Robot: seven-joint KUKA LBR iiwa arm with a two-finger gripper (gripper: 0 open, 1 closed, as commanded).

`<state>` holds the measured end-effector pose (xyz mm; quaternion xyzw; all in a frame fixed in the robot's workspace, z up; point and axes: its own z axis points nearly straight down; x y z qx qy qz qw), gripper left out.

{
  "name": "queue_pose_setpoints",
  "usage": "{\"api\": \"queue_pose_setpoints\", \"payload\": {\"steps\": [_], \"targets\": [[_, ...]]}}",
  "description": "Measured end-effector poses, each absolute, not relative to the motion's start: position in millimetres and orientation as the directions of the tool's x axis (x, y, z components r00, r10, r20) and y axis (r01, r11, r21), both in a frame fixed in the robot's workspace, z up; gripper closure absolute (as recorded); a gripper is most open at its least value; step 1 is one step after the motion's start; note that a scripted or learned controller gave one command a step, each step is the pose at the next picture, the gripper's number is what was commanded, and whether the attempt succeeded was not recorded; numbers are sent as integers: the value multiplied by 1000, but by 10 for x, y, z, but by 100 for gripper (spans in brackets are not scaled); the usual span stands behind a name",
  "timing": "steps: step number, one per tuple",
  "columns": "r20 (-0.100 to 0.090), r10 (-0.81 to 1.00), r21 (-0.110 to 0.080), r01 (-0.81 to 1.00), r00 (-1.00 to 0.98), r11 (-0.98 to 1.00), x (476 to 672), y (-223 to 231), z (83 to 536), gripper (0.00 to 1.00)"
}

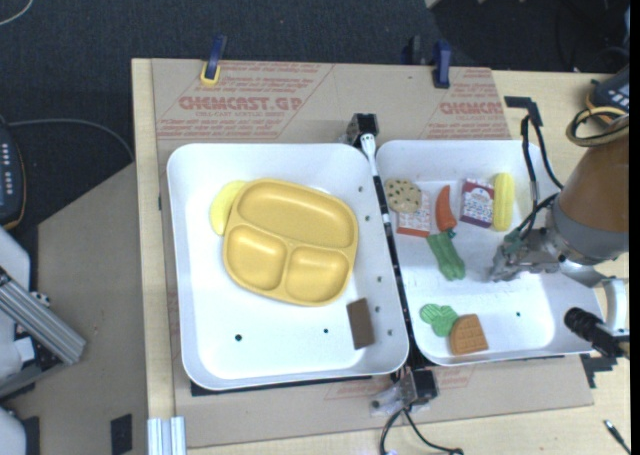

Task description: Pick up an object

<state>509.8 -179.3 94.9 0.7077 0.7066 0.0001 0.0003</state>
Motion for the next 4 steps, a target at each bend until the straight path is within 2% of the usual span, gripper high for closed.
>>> {"api": "queue_pose_setpoints", "payload": {"steps": [2, 3, 4], "targets": [[-2, 1000, 6, 1000, -2, 2, 5239, -1629, 1975, 100], [-2, 1000, 4, 1000, -2, 2, 5247, -1629, 2262, 100], [-1, 1000, 4, 1000, -4, 4, 5610, -1224, 2360, 100]]}}
